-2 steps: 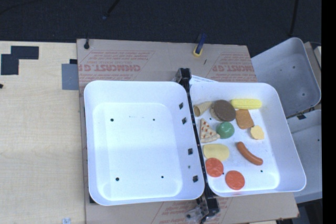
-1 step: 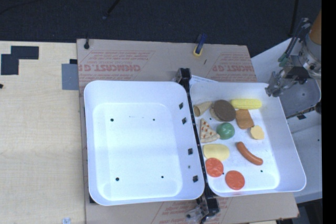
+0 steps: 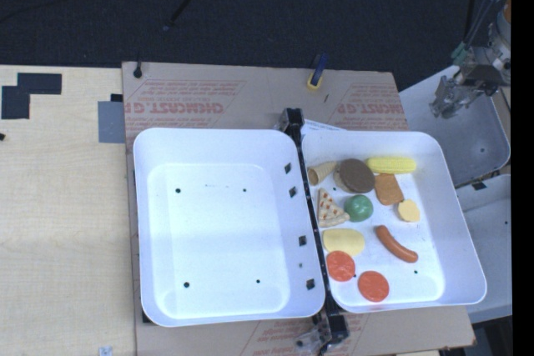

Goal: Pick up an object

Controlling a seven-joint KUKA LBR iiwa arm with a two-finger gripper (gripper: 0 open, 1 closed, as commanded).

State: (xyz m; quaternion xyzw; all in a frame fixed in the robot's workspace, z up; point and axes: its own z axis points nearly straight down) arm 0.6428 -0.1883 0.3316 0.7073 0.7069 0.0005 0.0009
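Note:
The right bin (image 3: 450, 179) holds several toy foods. A yellow corn cob (image 3: 391, 165) lies at the back beside a brown round patty (image 3: 357, 176) and a tan piece (image 3: 321, 172). In the middle are a pizza slice (image 3: 330, 209), a green ball (image 3: 360, 207), an orange-brown piece (image 3: 388, 189) and a small yellow piece (image 3: 409, 211). Toward the front lie a red sausage (image 3: 395, 243), a pale yellow lump (image 3: 344, 241) and two red discs (image 3: 340, 266) (image 3: 373, 286). My gripper (image 3: 448, 100) hangs outside the bin, beyond its back right corner, touching none of them.
The left bin (image 3: 142, 204) sits against the right one, joined by a black divider (image 3: 304, 213). Both rest on a cardboard sheet (image 3: 209, 100) with a blue and yellow clip (image 3: 316, 72) at its back edge. A grey plate (image 3: 476, 137) lies under the gripper.

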